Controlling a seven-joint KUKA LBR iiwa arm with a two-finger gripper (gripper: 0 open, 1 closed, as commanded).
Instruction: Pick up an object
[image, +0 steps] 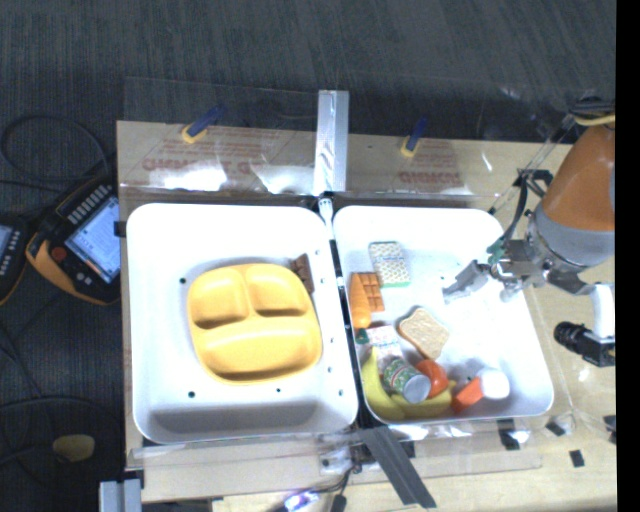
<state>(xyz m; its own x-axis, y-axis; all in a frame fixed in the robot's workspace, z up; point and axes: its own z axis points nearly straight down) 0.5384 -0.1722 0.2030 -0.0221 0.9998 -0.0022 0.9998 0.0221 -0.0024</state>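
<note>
The two-finger gripper hovers at the right of the frame over the upper right part of the right white bin. Whether it is spread or closed cannot be told from here, and nothing can be seen in it.

The pickable things lie below and left of it. The nearest is the tan slice of toy bread. It lies apart from the green can and red pieces heaped on the yellow banana at the lower edge, so it looks the easier target, taken from straight above.

Further left sit a pale green waffle-patterned block and an orange block, the latter close to the bin's left wall, which could crowd a grasp. The left bin holds a yellow divided plastic tray.
</note>
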